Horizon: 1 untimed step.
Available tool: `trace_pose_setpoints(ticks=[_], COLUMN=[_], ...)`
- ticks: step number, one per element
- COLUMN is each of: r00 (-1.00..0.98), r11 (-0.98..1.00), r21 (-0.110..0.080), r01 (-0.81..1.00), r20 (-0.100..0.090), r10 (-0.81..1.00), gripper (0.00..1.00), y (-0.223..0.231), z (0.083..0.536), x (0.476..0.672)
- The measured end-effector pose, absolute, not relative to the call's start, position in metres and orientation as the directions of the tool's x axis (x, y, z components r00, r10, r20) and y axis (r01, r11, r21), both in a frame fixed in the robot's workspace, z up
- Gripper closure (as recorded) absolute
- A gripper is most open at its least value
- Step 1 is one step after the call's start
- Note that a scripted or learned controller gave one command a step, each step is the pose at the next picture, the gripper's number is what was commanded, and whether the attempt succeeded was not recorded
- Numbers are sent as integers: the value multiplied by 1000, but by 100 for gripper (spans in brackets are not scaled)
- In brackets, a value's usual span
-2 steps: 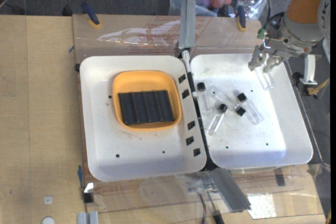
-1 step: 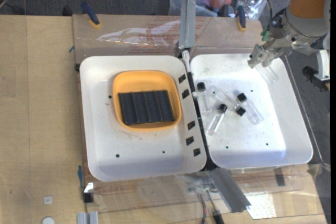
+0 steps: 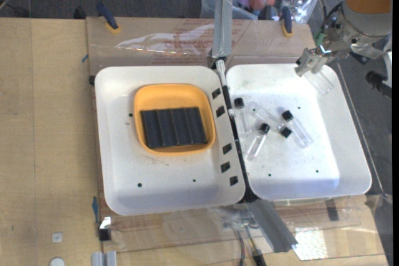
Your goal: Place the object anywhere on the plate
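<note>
Vials (image 3: 269, 126) lie scattered in the right bin (image 3: 324, 165); hand (image 3: 310, 63) hovers over its far rim, grip unclear.

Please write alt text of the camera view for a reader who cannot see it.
An orange plate carrying a black ridged block lies in the left white bin. Clear vials with black caps lie in the right bin, and the gripper hangs over its far right corner.

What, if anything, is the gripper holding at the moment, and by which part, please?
It cannot be told: the gripper sits above the right bin's far corner, beside a clear vial.
</note>
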State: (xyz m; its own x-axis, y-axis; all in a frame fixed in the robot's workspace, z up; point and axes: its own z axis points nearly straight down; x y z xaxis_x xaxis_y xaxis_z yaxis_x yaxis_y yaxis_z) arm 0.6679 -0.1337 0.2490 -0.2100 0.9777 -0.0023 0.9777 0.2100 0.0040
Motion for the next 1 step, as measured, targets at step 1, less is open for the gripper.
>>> trace_pose_setpoints(ticks=[1], r00=[-45], r11=[45], r21=[3], r01=[999], r20=[-2], r10=[999], gripper=[100], y=[-150], z=[330], x=[667])
